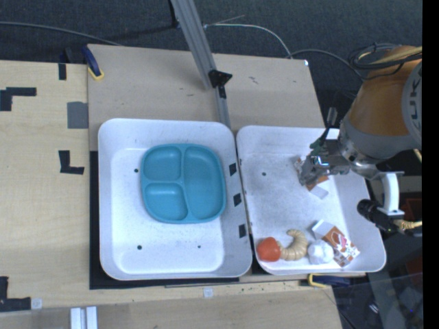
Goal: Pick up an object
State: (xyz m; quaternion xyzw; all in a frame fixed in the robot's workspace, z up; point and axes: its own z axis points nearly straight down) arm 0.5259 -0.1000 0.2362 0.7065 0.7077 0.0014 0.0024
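Observation:
My gripper (pixel 315 172) hangs over the upper right part of the right bin (pixel 274 197), on the grey arm with its orange band (pixel 384 101). A small reddish-brown and white object (pixel 317 186) sits right at the gripper's tip, partly covered by it; I cannot tell whether it is held or lying on the bin floor. Along the bin's front edge lie a red tomato (pixel 269 249), a tan croissant (pixel 296 245), a white lump (pixel 317 253) and a red and white carton (pixel 339 244).
The left bin (pixel 116 238) holds a blue divided plate (pixel 183 184). A slanted metal pole (pixel 199 40) runs from the top down to the seam between the bins. Cables lie on the dark floor behind the bench.

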